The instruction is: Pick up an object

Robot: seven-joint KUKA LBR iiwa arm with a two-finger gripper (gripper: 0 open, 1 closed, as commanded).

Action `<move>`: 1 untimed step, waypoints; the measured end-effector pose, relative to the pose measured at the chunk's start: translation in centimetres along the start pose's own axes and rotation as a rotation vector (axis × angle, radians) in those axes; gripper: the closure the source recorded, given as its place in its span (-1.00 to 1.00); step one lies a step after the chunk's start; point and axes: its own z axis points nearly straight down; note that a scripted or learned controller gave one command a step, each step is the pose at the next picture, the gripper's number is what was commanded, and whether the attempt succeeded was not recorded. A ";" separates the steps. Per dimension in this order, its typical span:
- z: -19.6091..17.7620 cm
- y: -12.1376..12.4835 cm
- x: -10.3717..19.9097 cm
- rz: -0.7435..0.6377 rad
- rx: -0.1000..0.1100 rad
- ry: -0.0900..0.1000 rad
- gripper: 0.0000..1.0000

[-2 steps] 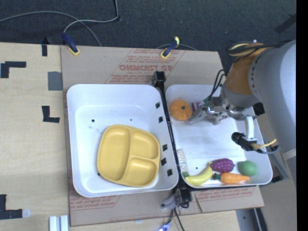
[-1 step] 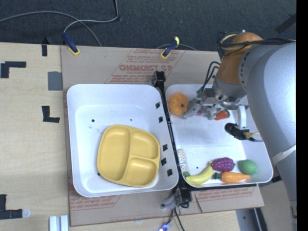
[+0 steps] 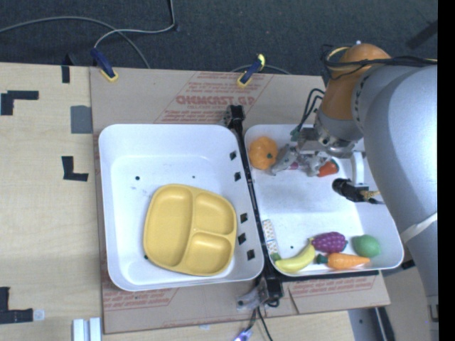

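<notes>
Left bin (image 3: 117,190): white, holding a yellow divided plate (image 3: 190,229). Right bin (image 3: 323,208): white; orange pumpkin (image 3: 262,153) at far-left corner; along near edge, yellow banana (image 3: 297,259), purple grapes (image 3: 329,242), orange carrot (image 3: 347,261), green lime (image 3: 367,246).

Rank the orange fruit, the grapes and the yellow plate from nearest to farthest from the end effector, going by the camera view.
Measured from the end effector:
1. Orange fruit, just beside it in the right bin's upper left corner.
2. Grapes, at the right bin's lower edge.
3. Yellow plate, across the divider in the left bin.
</notes>
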 end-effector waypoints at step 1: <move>-0.3 0.6 0.2 -0.012 -0.034 -0.012 -1.00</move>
